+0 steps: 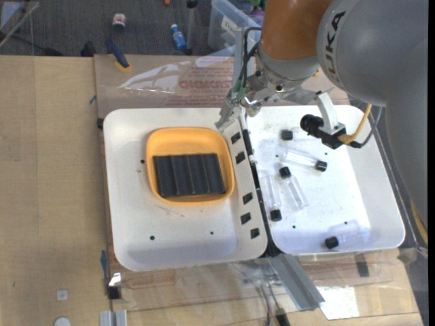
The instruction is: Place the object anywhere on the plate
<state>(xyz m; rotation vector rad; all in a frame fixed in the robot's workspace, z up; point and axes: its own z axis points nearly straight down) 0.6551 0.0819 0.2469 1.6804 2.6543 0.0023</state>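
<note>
We see a dark ribbed rectangular object (189, 175) lying flat on the orange plate (158, 144), covering most of its middle; the plate sits in the left white bin (129, 229).

bench (47, 182) | two white bins: left bin (129, 236), right bin (367, 202), touching

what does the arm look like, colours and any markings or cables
The arm is bulky, rounded and light grey, with a glossy orange band above the wrist and dark lettering on the grey shell. A metal wrist ring sits under the band, thin dark cables run down beside it, and the gripper is slim bare metal.
</note>
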